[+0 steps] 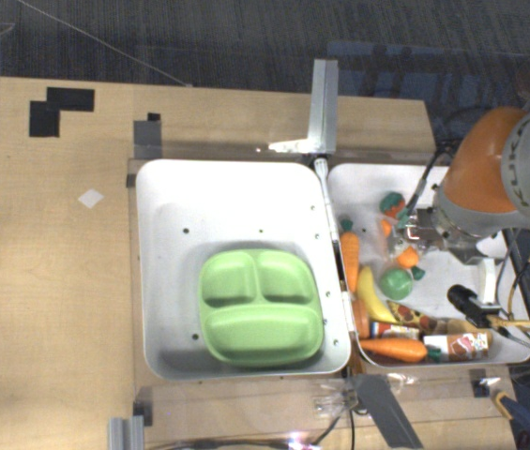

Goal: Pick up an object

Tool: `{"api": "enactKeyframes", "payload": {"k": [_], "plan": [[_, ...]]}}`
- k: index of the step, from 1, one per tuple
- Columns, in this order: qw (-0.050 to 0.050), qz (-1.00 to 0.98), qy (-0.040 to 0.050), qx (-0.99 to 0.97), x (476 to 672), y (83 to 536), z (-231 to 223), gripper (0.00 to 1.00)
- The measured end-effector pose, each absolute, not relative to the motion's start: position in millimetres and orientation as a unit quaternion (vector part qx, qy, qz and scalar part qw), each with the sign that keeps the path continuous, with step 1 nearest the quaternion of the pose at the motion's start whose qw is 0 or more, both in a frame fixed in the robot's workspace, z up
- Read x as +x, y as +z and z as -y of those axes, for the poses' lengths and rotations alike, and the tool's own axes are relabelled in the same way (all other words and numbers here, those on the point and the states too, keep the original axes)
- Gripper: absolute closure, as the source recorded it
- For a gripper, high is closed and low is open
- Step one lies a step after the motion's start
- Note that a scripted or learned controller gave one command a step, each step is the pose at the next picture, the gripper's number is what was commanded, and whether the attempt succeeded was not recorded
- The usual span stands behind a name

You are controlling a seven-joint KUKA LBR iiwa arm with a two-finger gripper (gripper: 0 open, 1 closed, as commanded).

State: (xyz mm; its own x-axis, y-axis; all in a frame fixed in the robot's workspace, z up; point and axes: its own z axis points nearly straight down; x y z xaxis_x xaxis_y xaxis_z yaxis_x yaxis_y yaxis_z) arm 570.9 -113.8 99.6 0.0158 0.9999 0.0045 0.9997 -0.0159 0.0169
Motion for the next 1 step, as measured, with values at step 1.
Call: {"api": "enactKeyframes", "payload": {"k": [1], "plan": [[-0.001, -0.723, -0.0001, 0.691, 594.8, 182.0, 58.5, 1.0]]}}
